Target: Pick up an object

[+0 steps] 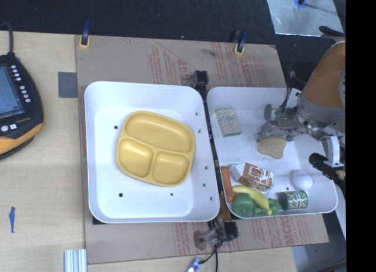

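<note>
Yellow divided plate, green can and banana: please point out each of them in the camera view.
Yellow divided plate (155, 147): camera view, on the ridge between its compartments.
Green can (293, 200): camera view, on the middle of its label.
Banana (251, 196): camera view, on the middle of its curved body.

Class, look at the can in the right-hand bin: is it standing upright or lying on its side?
Lying on its side: the can shows its label lengthwise along the bin floor.
</note>
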Robot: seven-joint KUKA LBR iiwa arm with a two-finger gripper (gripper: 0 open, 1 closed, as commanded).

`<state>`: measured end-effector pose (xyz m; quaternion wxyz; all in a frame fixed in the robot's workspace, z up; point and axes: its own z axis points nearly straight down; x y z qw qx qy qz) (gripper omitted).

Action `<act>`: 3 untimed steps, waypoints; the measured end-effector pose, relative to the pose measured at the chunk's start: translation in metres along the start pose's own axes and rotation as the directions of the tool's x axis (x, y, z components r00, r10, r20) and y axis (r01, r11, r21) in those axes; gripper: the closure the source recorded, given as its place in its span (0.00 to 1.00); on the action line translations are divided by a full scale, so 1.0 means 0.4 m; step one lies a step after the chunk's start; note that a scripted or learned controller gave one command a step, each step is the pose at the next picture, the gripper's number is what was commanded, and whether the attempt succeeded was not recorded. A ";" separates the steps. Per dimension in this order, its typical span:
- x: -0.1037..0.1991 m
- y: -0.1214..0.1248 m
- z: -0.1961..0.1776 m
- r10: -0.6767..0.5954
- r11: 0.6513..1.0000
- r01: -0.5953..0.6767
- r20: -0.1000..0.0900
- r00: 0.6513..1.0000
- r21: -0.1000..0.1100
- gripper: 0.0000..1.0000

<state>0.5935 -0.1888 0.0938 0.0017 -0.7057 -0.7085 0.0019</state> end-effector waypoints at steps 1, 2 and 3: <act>-0.006 0.157 0.003 0.001 1.000 -0.001 -0.001 1.000 -0.003 0.00; -0.007 0.157 -0.023 -0.001 1.000 0.001 -0.001 1.000 -0.002 1.00; 0.128 0.157 -0.057 -0.001 1.000 0.001 -0.001 1.000 0.000 1.00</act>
